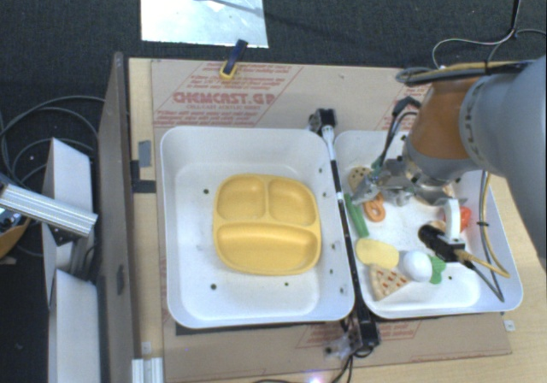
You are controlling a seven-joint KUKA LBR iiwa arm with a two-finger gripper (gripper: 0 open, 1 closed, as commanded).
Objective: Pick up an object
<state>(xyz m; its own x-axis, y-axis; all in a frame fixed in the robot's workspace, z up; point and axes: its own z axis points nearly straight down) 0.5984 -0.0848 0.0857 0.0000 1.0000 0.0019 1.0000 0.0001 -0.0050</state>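
My gripper (386, 189) is down in the upper left part of the right bin (500, 287), under the grey arm with its orange band. Just left of it lies a speckled cookie (359, 176). Right below it are an orange carrot slice (376, 213) and a green pod (355, 210). Further toward the front sit a yellow piece (376, 251), a pizza slice (388, 284), a white egg (417, 265) and a green leaf piece (437, 273). A red and white item (461, 220) lies to the right. No object shows between the gripper's tips.
The left bin (184, 202) holds a yellow divided plate (267, 224). The wall between the two bins (340, 202) runs close to the gripper's left. Cables hang near the arm on the right side.
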